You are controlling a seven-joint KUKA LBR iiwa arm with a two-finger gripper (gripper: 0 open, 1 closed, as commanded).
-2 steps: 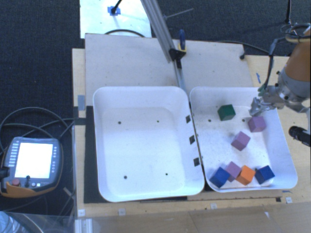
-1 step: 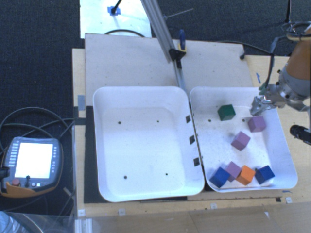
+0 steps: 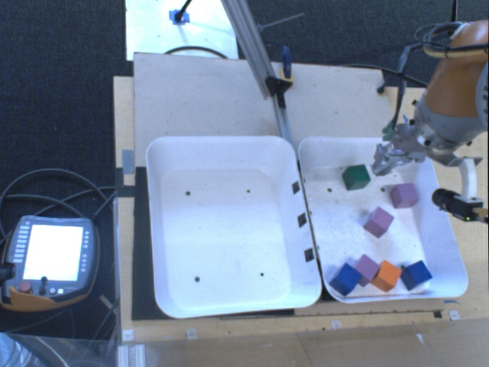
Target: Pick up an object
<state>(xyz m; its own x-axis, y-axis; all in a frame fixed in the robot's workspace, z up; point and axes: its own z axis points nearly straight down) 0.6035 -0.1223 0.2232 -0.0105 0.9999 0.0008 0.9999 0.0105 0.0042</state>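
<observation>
Camera view: right shallow white bin (image 3: pixel 451 239) holds seven coloured cubes, gripper (image 3: pixel 386 161), finger state unclear, beside green cube (image 3: pixel 356 177) near far rim.

The bench (image 3: pixel 206 98) bears two white bins — left (image 3: pixel 229 228), right (image 3: pixel 447 258) — apparently touching.

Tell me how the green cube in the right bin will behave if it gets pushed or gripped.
The green cube looks rigid with flat faces, so it should slide rather than roll. It is probably light, so a nudge from the end effector may skid it. It sits apart from the other blocks, so its sides look reachable.
</observation>
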